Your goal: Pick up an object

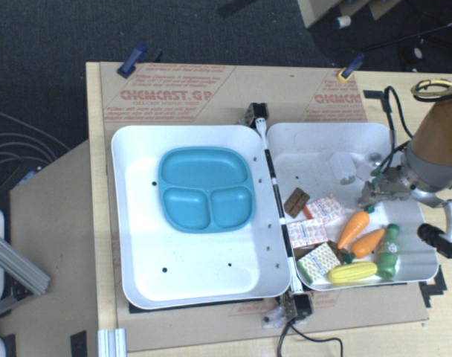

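Both white bins sit on my bench; my gripper [371, 192] hangs in the right bin [315, 136], fingers too hidden to tell their state. Just below the jaws lie two carrots [354, 229]; I'd descend squarely, straddling one across its width.

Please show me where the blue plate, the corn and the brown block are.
blue plate [205, 171]: camera view, on the large upper compartment.
corn [352, 273]: camera view, on the middle of the yellow cob.
brown block [296, 201]: camera view, on its top face.
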{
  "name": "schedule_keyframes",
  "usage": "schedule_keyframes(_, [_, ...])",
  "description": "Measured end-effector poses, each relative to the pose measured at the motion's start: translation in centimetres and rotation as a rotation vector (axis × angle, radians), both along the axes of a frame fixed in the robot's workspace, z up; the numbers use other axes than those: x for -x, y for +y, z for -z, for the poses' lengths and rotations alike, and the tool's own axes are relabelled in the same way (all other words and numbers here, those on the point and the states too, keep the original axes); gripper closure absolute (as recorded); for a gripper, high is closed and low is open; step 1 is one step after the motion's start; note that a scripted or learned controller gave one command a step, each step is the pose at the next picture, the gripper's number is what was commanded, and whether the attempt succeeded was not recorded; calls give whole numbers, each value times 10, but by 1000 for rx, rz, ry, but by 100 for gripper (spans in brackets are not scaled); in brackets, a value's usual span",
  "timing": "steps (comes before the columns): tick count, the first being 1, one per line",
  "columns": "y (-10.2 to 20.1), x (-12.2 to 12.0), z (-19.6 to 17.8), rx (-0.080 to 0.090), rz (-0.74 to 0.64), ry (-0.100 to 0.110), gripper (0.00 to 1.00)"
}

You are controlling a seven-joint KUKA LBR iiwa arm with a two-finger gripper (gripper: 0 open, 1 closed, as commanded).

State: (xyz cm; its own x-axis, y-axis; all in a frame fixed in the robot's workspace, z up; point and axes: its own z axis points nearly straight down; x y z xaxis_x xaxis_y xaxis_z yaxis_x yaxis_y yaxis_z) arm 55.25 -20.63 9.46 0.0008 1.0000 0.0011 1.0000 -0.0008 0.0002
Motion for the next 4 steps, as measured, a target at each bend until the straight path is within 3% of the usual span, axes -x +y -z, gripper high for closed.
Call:
schedule_keyframes(1, [0,0,0,0,0,0,0])
schedule_keyframes(2, [22,15,10,0,-1,2,0])
schedule_keyframes(3, [22,15,0,0,0,1,100])
schedule_keyframes(4, [170,-12,-90,-1,-3,-1,100])
